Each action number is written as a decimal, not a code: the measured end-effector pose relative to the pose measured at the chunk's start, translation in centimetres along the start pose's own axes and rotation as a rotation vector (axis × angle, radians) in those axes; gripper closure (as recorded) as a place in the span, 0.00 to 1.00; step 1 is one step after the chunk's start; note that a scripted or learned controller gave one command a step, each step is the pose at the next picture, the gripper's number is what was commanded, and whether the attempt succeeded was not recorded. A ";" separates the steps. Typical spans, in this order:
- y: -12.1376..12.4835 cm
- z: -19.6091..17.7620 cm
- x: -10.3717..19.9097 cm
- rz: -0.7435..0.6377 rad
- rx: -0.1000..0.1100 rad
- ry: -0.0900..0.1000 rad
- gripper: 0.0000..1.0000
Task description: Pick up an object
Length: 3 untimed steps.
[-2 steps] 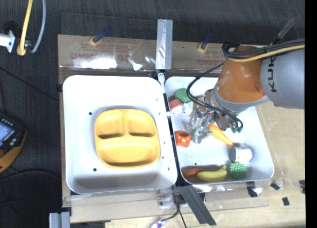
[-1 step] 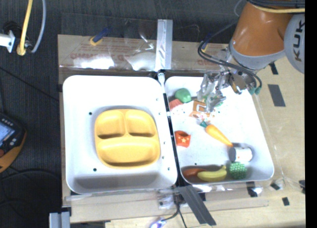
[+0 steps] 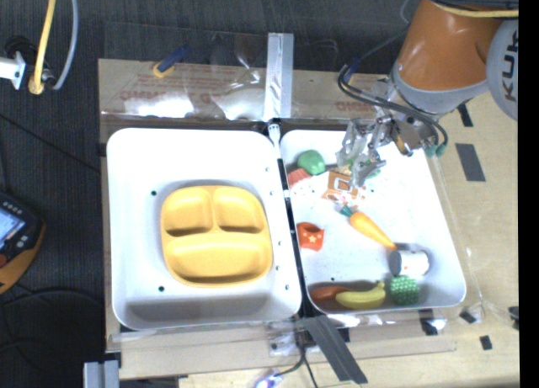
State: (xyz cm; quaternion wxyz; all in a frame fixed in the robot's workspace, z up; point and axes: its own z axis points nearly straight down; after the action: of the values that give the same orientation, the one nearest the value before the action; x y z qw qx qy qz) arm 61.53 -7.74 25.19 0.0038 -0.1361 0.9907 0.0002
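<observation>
My gripper [image 3: 360,159] hangs low over the back of the right bin [image 3: 438,209], just above a small orange-and-white packet [image 3: 341,184]. A green rounded object [image 3: 310,162] and a red piece [image 3: 297,178] lie to its left. Nearer the front lie a carrot [image 3: 370,228], a red cube [image 3: 311,236], a white-and-grey cylinder [image 3: 410,262], a green bumpy item [image 3: 405,289], a banana [image 3: 360,297] and a brown item [image 3: 330,289]. I see nothing held.
The left bin [image 3: 135,176] holds a yellow divided tray [image 3: 217,233]. The divider [image 3: 285,209] between the bins runs just left of the objects. Clear plastic wrap [image 3: 202,83] lies behind the bins. The arm's orange band [image 3: 442,37] looms over the right bin's back corner.
</observation>
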 end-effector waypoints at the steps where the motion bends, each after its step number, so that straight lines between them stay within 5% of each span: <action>1: 0.0 -1.0 -0.1 0.000 0.000 -0.005 1.00; 3: 0.1 -2.9 -0.4 0.002 -0.001 -0.014 1.00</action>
State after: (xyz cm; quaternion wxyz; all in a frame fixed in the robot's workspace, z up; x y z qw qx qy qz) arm 61.86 -7.52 28.08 0.0107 -0.1352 0.9908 0.0017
